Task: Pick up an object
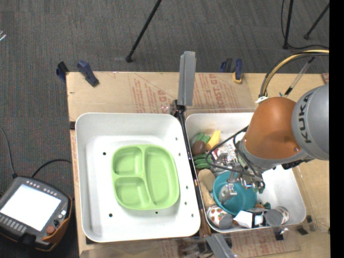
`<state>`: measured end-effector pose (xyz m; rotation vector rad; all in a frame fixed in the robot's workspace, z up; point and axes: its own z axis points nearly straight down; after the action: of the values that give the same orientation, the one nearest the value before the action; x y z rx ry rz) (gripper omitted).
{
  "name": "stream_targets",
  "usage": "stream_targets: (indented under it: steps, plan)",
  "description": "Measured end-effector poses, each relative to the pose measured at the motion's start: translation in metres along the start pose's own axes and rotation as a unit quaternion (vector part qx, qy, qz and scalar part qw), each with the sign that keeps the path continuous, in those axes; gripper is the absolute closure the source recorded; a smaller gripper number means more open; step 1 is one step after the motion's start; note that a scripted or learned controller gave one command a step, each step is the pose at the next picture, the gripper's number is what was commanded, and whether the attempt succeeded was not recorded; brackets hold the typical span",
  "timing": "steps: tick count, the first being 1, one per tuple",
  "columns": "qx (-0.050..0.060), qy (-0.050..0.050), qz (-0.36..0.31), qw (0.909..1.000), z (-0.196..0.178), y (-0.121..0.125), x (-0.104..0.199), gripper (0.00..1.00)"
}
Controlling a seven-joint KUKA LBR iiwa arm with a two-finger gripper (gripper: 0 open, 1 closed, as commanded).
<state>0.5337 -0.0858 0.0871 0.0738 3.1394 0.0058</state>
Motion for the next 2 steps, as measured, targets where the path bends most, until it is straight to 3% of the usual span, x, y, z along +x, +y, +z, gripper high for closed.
stream_targets:
  steps: [1, 2]
  plan:
    - [0.002, 0.000, 0.115, 0.9934, 0.000, 0.002, -0.015, 0.00]
    - [0.002, -0.001, 0.144, 0.9896, -0.002, 0.005, -0.095, 0.00]
